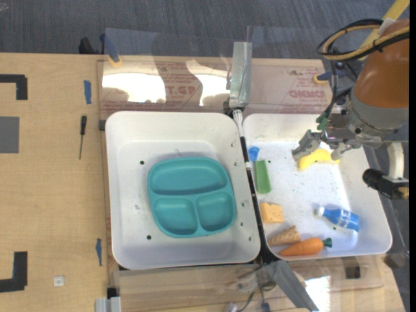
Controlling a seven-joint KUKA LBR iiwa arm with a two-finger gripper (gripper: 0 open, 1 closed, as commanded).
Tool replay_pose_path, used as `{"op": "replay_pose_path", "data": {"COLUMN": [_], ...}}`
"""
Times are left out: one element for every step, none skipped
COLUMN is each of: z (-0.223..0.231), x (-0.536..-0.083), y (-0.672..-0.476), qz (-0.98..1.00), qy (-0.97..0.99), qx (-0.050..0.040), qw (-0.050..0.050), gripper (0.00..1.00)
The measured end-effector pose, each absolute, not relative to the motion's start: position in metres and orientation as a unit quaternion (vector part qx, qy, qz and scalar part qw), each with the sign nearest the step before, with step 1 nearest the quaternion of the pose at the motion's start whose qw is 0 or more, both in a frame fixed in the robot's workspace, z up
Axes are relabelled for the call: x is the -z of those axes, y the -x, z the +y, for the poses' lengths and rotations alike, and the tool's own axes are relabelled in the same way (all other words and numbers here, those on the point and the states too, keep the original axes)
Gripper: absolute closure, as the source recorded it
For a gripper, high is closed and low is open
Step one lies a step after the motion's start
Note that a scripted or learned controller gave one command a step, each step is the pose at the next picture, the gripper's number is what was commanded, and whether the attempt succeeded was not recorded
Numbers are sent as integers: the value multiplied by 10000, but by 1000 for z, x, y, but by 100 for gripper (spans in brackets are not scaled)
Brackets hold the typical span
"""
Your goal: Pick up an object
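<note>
Arm: grey KUKA arm with orange band (385,77) enters from the right side of the view, wrist held over the upper part of the right bin, cables looping above it
Gripper: gripper (323,149) hangs low over the right bin's upper middle, its two grey fingers spread to left and right
Fingers: parted; the left-hand fingertip (303,151) and the right-hand one flank a yellow object, and whether they press it cannot be told
Yellow object: yellow object (315,160) lies on the bin floor directly beneath the gripper, partly hidden by the fingers
Right bin: white bin (380,229) holding the loose items
Green item: green stick-shaped piece (262,176) lies lengthwise near the bin's left wall
Blue item by wall: small blue piece (253,153) just above the green one
Cracker-like square: orange-tan square piece (272,212) near the left wall, lower down
Carrot: toy carrot (304,246) lies along the near wall, beside a tan cone-shaped piece (284,235)
Bottle: small blue and white bottle (338,217) lies on its side toward the lower right, well apart from the gripper
Left bin: white bin (123,142) bearing a teal divided plate (192,195) with three compartments, set about its middle
</note>
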State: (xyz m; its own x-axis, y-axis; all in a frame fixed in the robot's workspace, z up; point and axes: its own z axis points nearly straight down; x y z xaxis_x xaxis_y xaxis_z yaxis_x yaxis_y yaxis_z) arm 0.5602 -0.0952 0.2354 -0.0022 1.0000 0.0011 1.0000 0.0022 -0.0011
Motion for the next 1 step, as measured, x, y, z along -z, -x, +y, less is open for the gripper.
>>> {"op": "replay_pose_path", "data": {"z": [-173], "x": [-208], "y": [-580], "qz": [-6042], "qy": [7968], "qx": [-5], "qw": [-6], "gripper": [0]}}
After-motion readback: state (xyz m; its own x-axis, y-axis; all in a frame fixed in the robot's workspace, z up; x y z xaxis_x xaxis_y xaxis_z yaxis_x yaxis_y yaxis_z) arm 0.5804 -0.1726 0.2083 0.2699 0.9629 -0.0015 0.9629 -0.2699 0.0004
